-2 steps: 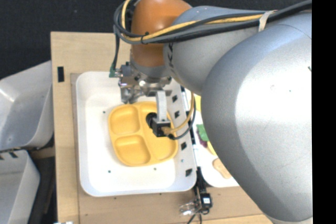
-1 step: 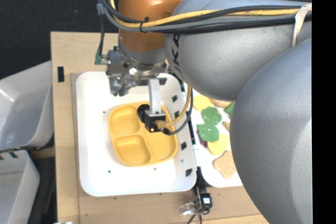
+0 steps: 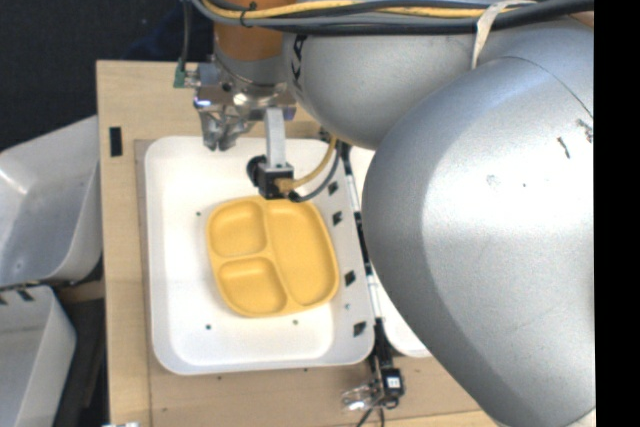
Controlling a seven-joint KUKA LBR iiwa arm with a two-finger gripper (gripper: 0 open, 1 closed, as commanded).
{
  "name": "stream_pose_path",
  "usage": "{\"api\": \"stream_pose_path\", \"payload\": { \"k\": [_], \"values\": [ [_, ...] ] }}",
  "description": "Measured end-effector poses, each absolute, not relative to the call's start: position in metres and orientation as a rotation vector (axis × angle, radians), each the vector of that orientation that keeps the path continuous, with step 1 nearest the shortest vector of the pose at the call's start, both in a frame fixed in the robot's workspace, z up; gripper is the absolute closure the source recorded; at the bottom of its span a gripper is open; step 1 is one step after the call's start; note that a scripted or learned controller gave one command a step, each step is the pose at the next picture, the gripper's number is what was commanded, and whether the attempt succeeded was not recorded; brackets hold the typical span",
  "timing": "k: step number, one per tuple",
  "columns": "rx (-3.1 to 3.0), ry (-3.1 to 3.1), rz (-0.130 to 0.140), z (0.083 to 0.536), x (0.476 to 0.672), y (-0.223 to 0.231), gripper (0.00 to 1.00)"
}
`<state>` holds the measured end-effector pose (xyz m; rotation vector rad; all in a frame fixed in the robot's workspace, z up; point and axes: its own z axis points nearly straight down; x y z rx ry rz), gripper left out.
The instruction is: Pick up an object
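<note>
The yellow divided plate [image 3: 272,255] lies flat in the white bin [image 3: 175,315], near the claw [image 3: 222,130] but not touching it, so likely only its rim offers a grip. Whether the claw is apart or together cannot be told.

You have nothing to read here. No word, number or brand is legible on the yellow three-compartment plastic tray [image 3: 270,255] or the shallow white plastic bin [image 3: 170,245] that holds it. The rounded grey arm shell [image 3: 480,215] carries a few small dark marks [image 3: 578,130], which are too small to make out.
</note>
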<state>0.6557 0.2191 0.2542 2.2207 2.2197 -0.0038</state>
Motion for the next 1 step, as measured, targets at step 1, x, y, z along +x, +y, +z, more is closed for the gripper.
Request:
{"api": "stream_pose_path", "payload": {
  "k": [1],
  "values": [
    [2.221,2.222,-0.006,0.2870,0.6500,0.2207,1.00]
  ]
}}
